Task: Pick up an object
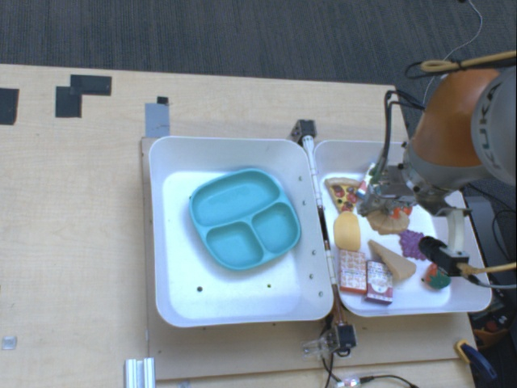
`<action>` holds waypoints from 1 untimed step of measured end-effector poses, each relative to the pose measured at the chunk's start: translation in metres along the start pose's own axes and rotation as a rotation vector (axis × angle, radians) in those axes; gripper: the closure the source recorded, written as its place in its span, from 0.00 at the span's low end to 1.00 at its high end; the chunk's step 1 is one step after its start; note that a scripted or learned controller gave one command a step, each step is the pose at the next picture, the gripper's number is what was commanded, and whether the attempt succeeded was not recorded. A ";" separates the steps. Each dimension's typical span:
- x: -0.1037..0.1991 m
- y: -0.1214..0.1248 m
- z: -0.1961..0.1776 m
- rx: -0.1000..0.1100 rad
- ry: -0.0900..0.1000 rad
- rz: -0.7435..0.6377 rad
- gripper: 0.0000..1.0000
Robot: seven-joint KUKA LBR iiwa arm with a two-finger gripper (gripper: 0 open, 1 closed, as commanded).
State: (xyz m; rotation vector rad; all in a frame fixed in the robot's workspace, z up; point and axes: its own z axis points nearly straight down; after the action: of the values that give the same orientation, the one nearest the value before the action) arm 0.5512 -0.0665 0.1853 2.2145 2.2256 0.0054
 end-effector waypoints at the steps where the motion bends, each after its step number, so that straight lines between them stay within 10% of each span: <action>1: 0.059 -0.036 -0.031 0.002 0.000 0.000 1.00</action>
State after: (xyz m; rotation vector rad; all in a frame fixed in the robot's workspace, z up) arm 0.5147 -0.0080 0.2166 2.2157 2.2273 0.0031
